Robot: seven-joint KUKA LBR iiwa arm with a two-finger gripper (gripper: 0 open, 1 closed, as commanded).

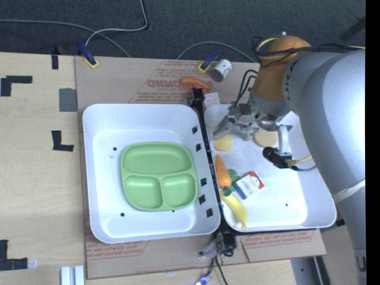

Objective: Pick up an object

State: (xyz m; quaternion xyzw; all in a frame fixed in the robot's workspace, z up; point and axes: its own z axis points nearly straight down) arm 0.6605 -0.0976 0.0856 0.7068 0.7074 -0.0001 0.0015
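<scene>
Camera view. We see the grey arm (332, 105) reach in from the right, its orange band (274, 76) above the wrist, with the jaws (234, 125) lowered over the far left corner of the right bin (297, 209). The metal parts there are small and tangled in outline, so we cannot tell how far the jaws stand apart, nor whether anything lies between them.

Directly beneath the jaws, perhaps touching them, lies a pale yellow object (223, 142). A second pale round object (266, 137) sits just to their right, partly behind a black fitting. Nearer the camera than the jaws, along the bin's left wall, we find an orange carrot (222, 172), then a green item (231, 176), a small white packet with blue and red print (249, 184), and a yellow banana (235, 208), each close to the next.

Well to the left of the jaws, the left bin (104, 132) holds a green divided plate (159, 176). Both bins rest on the desk (35, 177).
</scene>
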